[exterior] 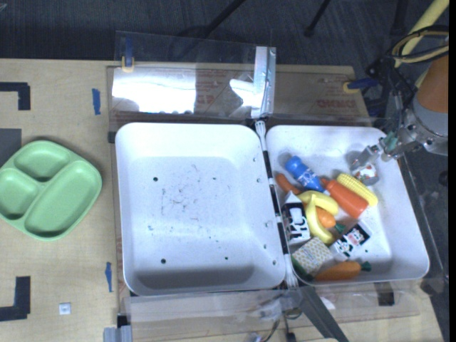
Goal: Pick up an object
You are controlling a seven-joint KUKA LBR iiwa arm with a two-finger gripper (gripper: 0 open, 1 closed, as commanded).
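A metal two-finger pincer (370, 157) hovers over the right shallow white bin's (406, 255) far corner; its opening cannot be told. Below it lie a blue plastic bottle (303, 174), yellow toy corn (356, 188) and orange carrot (340, 269).

Both bins are plain white, the left bin (189, 205) speckled with faint grey scuffs and a few dark dots, while the right bin (402, 241) has all the colour: a blue bottle (302, 174) with a white band, a yellow banana (322, 206), yellow corn (355, 187), an orange carrot (339, 270) with a green tip, and a black-and-white printed box (295, 220). Off to the side there's a pale mint-green divided plate (47, 189) on the light tan bench (57, 91), which has black corner marks and little blue tape strips.
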